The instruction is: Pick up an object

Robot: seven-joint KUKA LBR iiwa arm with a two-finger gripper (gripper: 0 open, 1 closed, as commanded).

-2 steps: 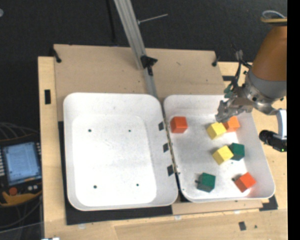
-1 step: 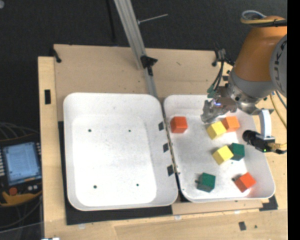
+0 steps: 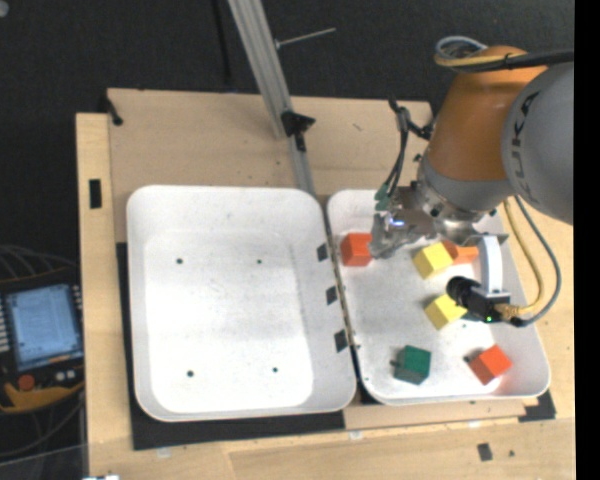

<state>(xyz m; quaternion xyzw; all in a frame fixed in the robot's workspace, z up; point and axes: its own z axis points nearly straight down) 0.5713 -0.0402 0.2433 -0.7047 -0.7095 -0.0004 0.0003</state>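
The right bin (image 3: 380,388) holds several small blocks. An orange block (image 3: 356,250) lies at its left side near the divider. My gripper (image 3: 387,236) hangs just right of that block, low over the bin, beneath the orange wrist band. A yellow block (image 3: 433,259) sits right of the gripper, with a second yellow block (image 3: 443,311) below it. Nearer the front lie a green block (image 3: 412,364) and another orange block (image 3: 488,364). No block shows between the fingers.
The left bin (image 3: 150,218) lies beside the right one across a narrow divider (image 3: 337,293). A metal pole (image 3: 270,68) slants in from the top toward the bins' rear. A black cable loops along the right bin's right rim (image 3: 535,278).
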